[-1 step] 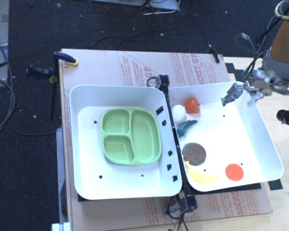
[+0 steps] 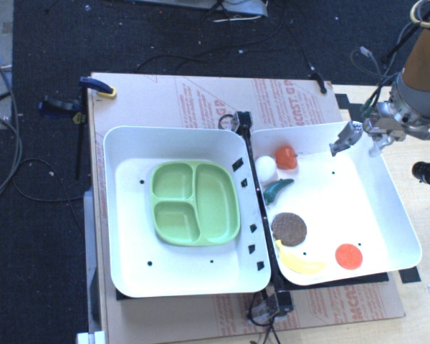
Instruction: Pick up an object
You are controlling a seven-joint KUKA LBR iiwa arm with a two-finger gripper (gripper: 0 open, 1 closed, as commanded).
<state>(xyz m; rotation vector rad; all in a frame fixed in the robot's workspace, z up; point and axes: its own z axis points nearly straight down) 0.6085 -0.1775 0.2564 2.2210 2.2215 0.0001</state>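
Camera view: the arm [image 2: 423,56] enters from the right and is cut off by the frame edge, so just its orange band and grey wrist show. The gripper [image 2: 360,139] hangs at the upper right rim of the right bin [image 2: 387,199], over that bin's far corner. Its two fingers appear spread apart with nothing between them, though they are small and somewhat blurred. Cables loop around the wrist and partly hide it.

Two white bins sit side by side on the worktop [image 2: 193,99], touching along a black divider. The left bin [image 2: 122,192] holds one thing: a light green tray [image 2: 196,203] with three compartments, all bare, lying flat near the bin's middle.

The right bin holds six things, all toward its left and near sides. A white ball [image 2: 265,168] lies against the divider, with an orange-red lump [image 2: 287,158] just beside it on the right; its shape is hard to make out. Below them is a small teal piece [image 2: 276,188], too small to identify. Further down lies a brown disc [image 2: 289,227]. At the near edge a yellow banana [image 2: 301,264] rests just under the disc, and a red disc [image 2: 349,256] lies to its right, apart from the rest. None of the six touches the gripper, which is well apart from them.

At the worktop's top left corner sits one blue and yellow clamp [image 2: 97,88]. Dark floor with loose cables surrounds the worktop.
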